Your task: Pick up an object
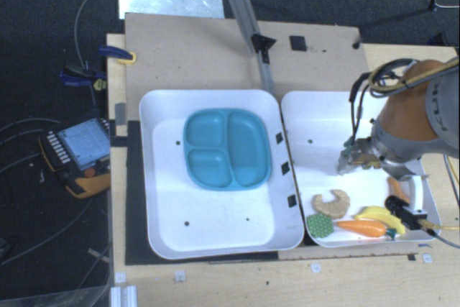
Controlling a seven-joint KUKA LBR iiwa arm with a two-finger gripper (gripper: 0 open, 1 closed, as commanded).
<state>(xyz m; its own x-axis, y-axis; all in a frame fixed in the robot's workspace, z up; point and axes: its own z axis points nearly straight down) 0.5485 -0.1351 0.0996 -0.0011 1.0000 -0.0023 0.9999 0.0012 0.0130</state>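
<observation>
Mostly bare right bin [316,126] floor.

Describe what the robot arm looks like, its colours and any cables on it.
The arm is grey with a broad orange band above the wrist. Black cables loop from the band down toward the gripper, a small grey-and-dark metal unit.

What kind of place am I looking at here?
Probably a robotics lab: a robot arm reaches over two white bins holding toy food, with cables trailing across dark carpet.
</observation>
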